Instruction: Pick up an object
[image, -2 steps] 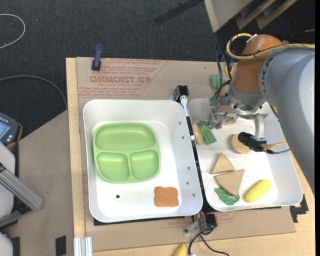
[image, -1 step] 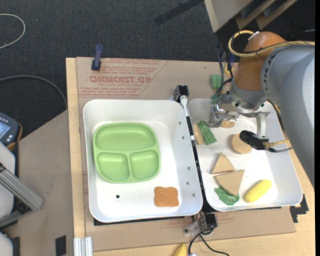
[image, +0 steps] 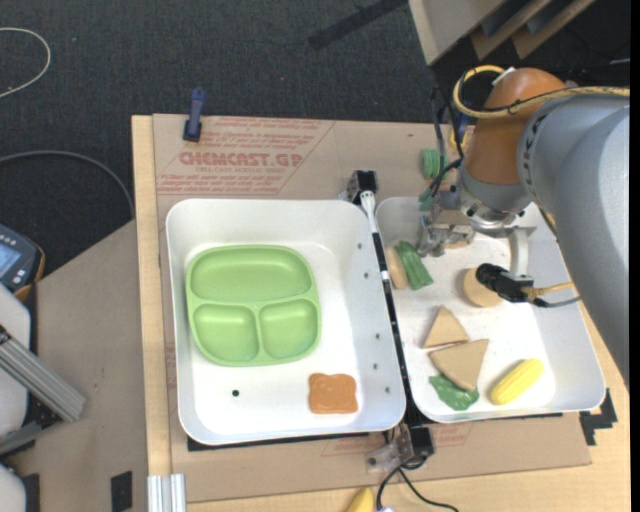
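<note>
**Tool hanging low in the right bin**

Left to right, you are seeing a green divided plate (image: 254, 304) and an orange piece (image: 332, 393) lying in the left bin (image: 180, 300). In the right bin (image: 575, 385), the tool (image: 436, 238) is hovering just above a green pod (image: 414, 265); its opening I cannot tell.

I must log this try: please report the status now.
Tool low in right bin, over green piece. Nothing seen held. Tan piece touching beside it.
</note>
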